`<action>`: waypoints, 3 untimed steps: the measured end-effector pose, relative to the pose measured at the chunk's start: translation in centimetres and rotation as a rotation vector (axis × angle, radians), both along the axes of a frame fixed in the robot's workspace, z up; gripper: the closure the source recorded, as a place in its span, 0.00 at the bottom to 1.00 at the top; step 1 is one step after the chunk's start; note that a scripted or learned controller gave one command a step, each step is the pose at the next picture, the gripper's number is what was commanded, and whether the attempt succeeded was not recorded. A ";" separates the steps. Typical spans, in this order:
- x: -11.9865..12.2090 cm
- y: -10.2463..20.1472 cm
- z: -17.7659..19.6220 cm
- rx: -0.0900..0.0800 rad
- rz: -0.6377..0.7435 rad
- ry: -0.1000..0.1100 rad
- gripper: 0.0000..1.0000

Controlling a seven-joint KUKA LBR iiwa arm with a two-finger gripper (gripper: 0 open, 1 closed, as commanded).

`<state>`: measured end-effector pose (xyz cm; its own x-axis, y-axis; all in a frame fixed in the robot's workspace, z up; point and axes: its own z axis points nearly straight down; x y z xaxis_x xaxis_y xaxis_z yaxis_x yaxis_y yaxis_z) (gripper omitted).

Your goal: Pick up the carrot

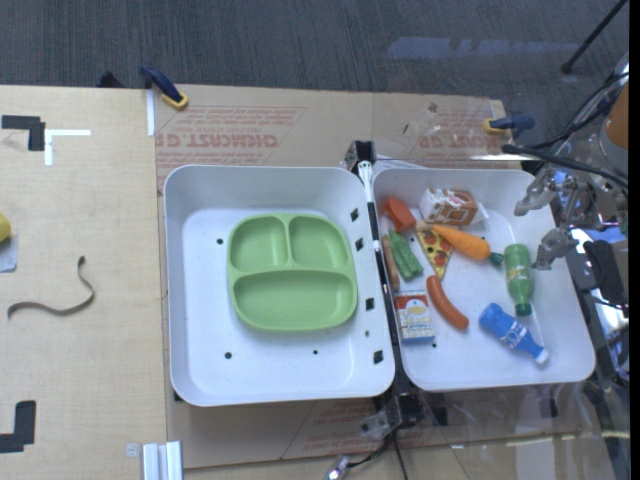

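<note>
So the carrot (465, 241) is lying in the right bin (575, 366), near the top, between a slice of toy pizza (434, 250) and a green bottle (518, 276). The gripper (542, 226) hangs over that bin's right side, fingers spread with nothing between them, a bit right of the carrot. Also in there: a blue bottle (512, 332), a hot dog sausage (447, 303) and a small carton (415, 320). The left bin (190, 348) has a green divided plate (293, 272).

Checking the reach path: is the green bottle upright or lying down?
Lying down: the green bottle rests on its side on the right bin's floor.
</note>
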<state>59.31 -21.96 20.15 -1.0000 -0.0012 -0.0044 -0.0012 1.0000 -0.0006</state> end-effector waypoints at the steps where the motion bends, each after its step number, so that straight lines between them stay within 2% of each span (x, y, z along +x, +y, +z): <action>1: 3.3 0.8 -9.4 0.001 -0.165 0.000 0.00; 2: 4.1 1.7 -10.7 0.001 -0.545 -0.002 0.00; 3: 1.8 8.8 -10.9 0.002 -0.621 0.001 0.00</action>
